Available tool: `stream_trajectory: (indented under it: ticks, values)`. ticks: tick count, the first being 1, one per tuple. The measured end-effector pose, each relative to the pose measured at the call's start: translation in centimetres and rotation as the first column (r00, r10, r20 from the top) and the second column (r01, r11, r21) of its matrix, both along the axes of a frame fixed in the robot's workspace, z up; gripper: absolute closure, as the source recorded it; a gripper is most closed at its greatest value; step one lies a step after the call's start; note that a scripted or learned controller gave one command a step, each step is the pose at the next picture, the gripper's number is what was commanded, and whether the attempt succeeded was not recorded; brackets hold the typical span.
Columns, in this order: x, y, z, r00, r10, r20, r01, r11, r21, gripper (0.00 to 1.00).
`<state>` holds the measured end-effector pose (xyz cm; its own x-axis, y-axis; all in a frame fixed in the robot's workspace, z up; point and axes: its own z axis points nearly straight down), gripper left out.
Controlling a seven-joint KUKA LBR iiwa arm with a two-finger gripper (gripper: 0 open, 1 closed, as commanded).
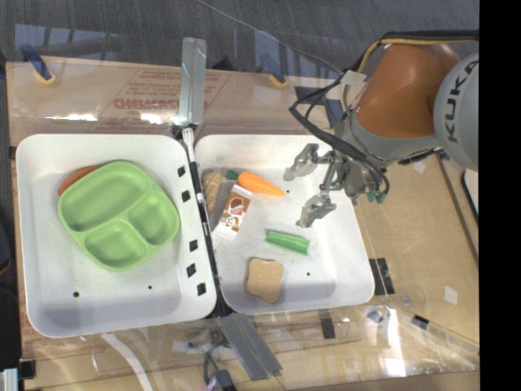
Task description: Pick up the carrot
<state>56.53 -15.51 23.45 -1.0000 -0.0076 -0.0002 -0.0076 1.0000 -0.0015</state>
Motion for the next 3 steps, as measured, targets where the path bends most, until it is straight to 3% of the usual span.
stream_trajectory:
  ticks: [1,2,3]
  values:
    - [6.5,2.7,-9.8,0.999,-0.038,-0.01,0.038,0.999,0.004,0.0]
    - [8.9,2.3,-14.2,0.966,-0.257,0.002,0.257,0.966,0.001,0.0]
    - [9.1,2.5,-13.0,0.968,-0.249,0.009,0.249,0.968,0.001,1.0]
